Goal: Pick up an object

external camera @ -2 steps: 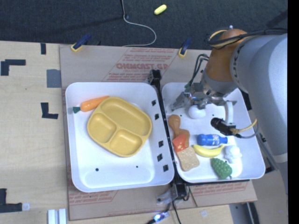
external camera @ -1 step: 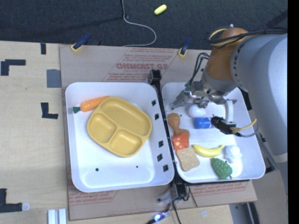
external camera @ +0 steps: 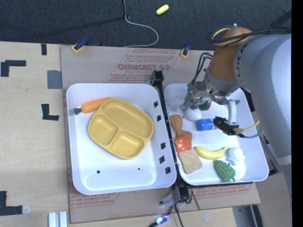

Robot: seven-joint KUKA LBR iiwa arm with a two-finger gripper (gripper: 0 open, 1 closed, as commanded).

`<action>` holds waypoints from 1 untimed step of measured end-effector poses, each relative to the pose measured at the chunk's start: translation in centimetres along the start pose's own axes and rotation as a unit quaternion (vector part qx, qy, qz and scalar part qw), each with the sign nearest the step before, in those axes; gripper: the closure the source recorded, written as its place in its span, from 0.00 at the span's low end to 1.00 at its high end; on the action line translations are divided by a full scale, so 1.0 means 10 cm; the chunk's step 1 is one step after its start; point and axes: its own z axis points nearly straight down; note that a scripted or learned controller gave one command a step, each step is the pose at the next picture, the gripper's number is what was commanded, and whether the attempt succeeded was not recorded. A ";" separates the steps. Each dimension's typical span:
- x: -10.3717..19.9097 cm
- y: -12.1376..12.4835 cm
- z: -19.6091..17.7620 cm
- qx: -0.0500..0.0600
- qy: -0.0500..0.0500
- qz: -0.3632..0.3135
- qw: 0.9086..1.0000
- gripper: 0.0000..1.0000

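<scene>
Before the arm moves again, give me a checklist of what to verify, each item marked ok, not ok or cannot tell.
1. Two-finger gripper is over the right white bin: ok.
2. Small white rounded object sits directly below the gripper: ok.
3. Object seated between the fingers: cannot tell.
4. Blue block lies close beside the white object, collision risk: not ok.
5. Yellow banana and green bumpy toy lie away from the gripper: ok.
6. Yellow divided plate and orange carrot are in the left bin, out of the way: ok.

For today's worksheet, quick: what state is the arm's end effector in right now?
End effector: low in the right bin, just above a white object; open or closed cannot be told, and no object visibly sits in its grip.
</scene>
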 end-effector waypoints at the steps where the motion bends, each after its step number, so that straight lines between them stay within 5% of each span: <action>1: 0.06 0.12 -0.52 0.012 0.002 0.000 1.000 1.00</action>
